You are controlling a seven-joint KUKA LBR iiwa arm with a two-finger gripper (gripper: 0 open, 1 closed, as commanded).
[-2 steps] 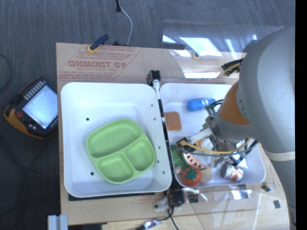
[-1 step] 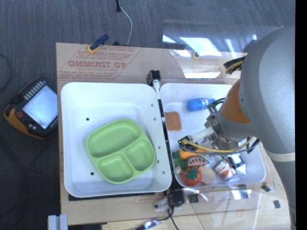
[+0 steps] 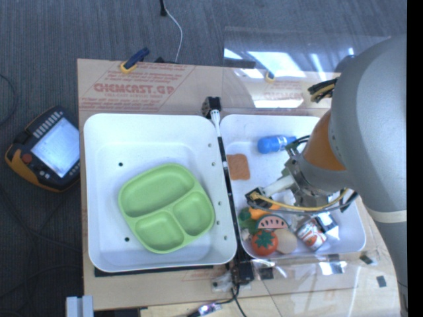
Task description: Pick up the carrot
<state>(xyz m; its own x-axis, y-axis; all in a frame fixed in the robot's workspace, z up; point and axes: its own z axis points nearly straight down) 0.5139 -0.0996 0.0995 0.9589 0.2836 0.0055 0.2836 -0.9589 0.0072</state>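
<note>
**Approach to the carrot in a crowded right bin**

Camera view. Shows the carrot [image 3: 260,214] lying in the front left part of the right bin [image 3: 353,243], close to the wall shared with the left bin [image 3: 92,177], green top toward that wall. Places the gripper [image 3: 292,191] near the carrot, to its right and slightly behind, low over the bin. Cannot tell whether the pincer stands apart or together, hidden as it is under wrist and cables. Gives no sign of anything clamped.

Step in hand, as judged: closing the last gap to the carrot.
- Shift left and toward the front edge.
- Turn the pincer across the carrot's narrow width.
- Descend onto the orange body rather than the leaf.
- Mind the watermelon slice [image 3: 274,222] and the tomato [image 3: 264,242], both just beside the carrot and easily caught in the same pinch.
- Leave alone the can [image 3: 310,233], the blue object [image 3: 274,142] and the brown square [image 3: 238,166], all farther off.

Surface: smooth white plastic, probably slippery, so likely to let a skewed pinch push the carrot into the wall. Seats both bins on a brown board [image 3: 145,88] printed in red. Keeps a green divided plate [image 3: 166,207] in the left bin.

Room: grey carpet [image 3: 59,18] all round, with a teach pendant [image 3: 46,147] at the left and a blue-and-yellow clamp [image 3: 134,58] on the board's rear edge.
</note>
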